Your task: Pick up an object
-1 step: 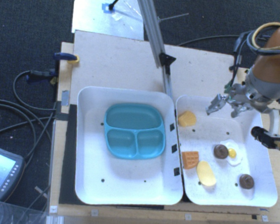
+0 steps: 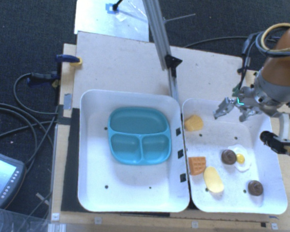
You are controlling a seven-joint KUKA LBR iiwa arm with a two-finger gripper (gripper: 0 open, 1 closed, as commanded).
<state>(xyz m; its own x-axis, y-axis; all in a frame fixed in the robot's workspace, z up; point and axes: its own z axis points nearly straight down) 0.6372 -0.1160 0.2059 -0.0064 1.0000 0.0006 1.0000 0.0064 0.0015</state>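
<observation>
- Your gripper (image 2: 234,110) hangs over the right bin's (image 2: 277,178) far edge, fingers spread, holding nothing.
- You have toy foods below it: yellow piece (image 2: 193,123) nearest, fried egg (image 2: 240,159) further.

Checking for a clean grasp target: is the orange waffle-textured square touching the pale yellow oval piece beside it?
Apart. The camera view shows a thin strip of white bin floor between the orange waffle-textured square and the pale yellow oval piece.

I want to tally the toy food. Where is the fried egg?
The fried egg lies in the right bin, touching the brown round piece on its left, with another brown piece nearer the camera.
</observation>
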